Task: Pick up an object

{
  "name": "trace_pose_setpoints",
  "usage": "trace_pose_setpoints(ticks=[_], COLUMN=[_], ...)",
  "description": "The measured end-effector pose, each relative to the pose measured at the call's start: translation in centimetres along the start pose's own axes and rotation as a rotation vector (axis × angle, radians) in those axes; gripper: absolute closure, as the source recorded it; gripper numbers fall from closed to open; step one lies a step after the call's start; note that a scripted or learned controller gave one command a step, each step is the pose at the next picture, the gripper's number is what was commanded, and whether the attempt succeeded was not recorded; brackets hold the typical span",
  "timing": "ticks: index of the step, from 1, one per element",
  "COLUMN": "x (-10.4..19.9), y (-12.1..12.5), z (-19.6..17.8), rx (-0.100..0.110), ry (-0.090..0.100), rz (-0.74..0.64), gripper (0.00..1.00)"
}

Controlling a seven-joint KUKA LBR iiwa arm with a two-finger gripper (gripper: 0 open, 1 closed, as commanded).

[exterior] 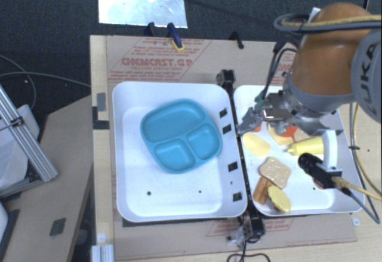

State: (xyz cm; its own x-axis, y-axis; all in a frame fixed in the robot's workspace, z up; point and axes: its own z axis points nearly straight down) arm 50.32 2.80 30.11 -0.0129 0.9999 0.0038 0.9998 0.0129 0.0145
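Currently the tool [249, 122] hangs low over the right white bin's [343, 198] left rim, fingers [245, 126] apart, nothing between them. Pale yellow rounded piece [256, 145] lies just near of it; tan toast-shaped piece [274, 172] nearer still. Risk: descent clips the rim, or fingers close beside the piece
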Motion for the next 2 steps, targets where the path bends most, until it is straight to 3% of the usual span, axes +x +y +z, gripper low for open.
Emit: trace_pose_setpoints(ticks=[1, 2], x=[-0.4, 7.2], y=[-0.1, 1.8], z=[-0.4, -4.8], rx=[0.01, 0.008], ry=[-0.003, 0.0], rz=[0.004, 0.0], gripper=[1.0, 1.0])
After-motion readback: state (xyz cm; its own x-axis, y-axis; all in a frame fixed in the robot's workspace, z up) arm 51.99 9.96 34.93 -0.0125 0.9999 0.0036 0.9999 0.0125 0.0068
